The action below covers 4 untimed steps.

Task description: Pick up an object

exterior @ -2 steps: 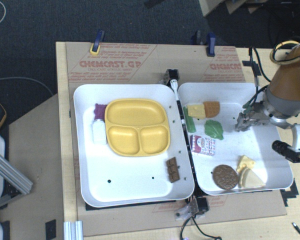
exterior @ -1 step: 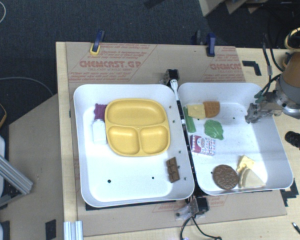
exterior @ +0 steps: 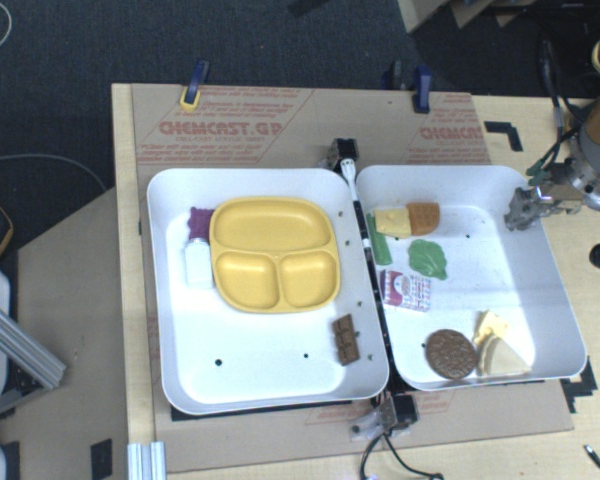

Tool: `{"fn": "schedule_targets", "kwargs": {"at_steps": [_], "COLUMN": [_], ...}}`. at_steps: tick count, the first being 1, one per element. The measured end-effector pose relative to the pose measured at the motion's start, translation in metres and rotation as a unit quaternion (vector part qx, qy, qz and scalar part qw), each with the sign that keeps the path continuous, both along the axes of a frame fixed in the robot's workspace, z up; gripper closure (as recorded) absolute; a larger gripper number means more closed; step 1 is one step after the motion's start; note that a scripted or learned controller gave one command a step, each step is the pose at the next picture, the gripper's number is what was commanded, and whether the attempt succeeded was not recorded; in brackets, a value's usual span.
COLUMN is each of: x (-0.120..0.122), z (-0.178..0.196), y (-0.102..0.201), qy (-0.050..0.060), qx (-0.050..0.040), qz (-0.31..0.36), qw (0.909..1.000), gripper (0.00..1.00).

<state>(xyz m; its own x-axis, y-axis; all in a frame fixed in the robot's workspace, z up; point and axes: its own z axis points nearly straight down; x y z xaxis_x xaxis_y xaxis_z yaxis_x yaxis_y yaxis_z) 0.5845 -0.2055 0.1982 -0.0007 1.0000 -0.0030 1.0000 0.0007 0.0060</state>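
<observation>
My gripper (exterior: pixel 523 208) hangs over the far right rim of the right bin (exterior: pixel 540 278), with nothing visible in it. In that bin lie a tan and yellow bread piece (exterior: pixel 408 220), a green strip (exterior: pixel 381 247), a green leafy piece (exterior: pixel 428 259), a pink and white packet (exterior: pixel 406 290), a round brown cookie (exterior: pixel 450 354) and a pale yellow wedge (exterior: pixel 496 340). The gripper is to the right of the bread piece, apart from every object.
The left bin (exterior: pixel 180 358) holds a yellow divided tray (exterior: pixel 275 253), a purple item (exterior: pixel 200 220), a small white bottle (exterior: pixel 197 264) and a brown chocolate bar (exterior: pixel 346 339). Clamps (exterior: pixel 192 86) sit at the board's far edge. Cables hang at the right.
</observation>
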Motion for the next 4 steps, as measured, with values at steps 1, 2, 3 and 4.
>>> {"fn": "schedule_targets", "kwargs": {"at_steps": [1, 2, 3, 4], "x": [0.001, 0.014, 0.026, 0.044], "z": [0.029, 0.031, 0.027, 0.016], "y": [0.000, 0.062, 0.125, 0.175], "qy": [0.000, 0.002, 0.003, 0.001], "qx": [0.0002, 0.0023, 0.0022, 0.0015], "qz": [0.000, 0.003, 0.003, 0.002], "qw": [1.0000, 1.0000, 1.0000, 1.0000], "gripper": [1.00, 1.00, 1.00, 1.00]}}
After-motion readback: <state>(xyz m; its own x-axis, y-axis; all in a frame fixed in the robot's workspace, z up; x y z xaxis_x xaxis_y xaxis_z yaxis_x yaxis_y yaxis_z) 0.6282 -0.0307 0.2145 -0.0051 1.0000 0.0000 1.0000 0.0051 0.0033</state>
